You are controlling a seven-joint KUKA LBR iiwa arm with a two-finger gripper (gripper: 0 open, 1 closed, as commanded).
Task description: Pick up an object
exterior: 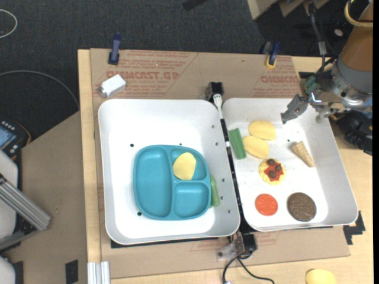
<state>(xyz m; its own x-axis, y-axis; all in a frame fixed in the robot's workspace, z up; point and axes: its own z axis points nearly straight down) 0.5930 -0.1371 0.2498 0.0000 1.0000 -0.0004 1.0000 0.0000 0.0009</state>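
My gripper [308, 109] hangs over the far right corner of the right bin [339, 176], open, with nothing between its fingers. Just left of it and nearer the camera lie two yellow pieces [262, 129] [256, 147]. A green stick [237, 144] lies by the bin's left wall. A tan cone [303, 153], a small tart with dark berries [272, 171], a red disc [266, 204] and a brown round cookie [301, 206] lie toward the front.
The left bin [115, 129] holds a blue divided plate [157, 182] with a yellow piece [185, 165] on it and a green piece [214, 193] at its right edge. A white block [112, 86] and two clamps [115, 42] [272, 55] sit on the board behind.
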